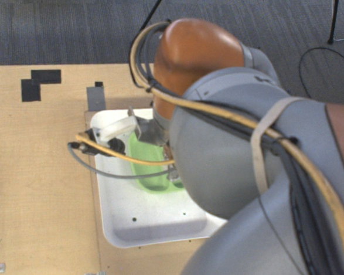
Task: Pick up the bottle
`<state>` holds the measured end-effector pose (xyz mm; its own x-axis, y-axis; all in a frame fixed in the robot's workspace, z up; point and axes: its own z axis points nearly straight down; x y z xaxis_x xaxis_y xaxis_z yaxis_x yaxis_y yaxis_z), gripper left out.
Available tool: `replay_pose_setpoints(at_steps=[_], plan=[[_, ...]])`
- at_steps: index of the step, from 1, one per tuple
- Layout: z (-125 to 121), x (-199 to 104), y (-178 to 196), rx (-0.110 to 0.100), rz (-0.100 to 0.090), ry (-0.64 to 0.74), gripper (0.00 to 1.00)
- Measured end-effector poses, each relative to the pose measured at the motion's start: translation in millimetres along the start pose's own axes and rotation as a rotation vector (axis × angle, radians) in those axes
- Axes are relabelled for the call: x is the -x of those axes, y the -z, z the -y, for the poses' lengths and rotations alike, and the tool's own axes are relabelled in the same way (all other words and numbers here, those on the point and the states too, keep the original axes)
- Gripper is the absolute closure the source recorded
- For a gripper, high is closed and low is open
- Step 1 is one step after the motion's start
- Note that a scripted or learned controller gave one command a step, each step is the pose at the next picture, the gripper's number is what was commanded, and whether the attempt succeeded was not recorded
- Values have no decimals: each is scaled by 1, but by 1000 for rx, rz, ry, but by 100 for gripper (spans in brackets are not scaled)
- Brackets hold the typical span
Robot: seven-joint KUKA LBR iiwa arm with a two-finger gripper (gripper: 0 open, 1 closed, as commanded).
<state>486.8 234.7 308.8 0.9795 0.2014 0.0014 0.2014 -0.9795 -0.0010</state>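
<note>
Green bottle [152, 172]: lying in the white bin [149, 226], toward its far edge — partly under the arm [250, 158]
Gripper [159, 142]: hanging over it — cannot tell whether it is gripping

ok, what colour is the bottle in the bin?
The bottle is pale green, best seen in the camera view, though partly covered.
</note>
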Motion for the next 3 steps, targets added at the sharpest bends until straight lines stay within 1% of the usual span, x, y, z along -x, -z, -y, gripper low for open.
replay_pose_setpoints(at_steps=[1,2,3], plan=[[-48,-9,225,1,-2,23,100],[-146,-34,226,2,1,100,100],[-153,-39,80,1,3,3,100]])
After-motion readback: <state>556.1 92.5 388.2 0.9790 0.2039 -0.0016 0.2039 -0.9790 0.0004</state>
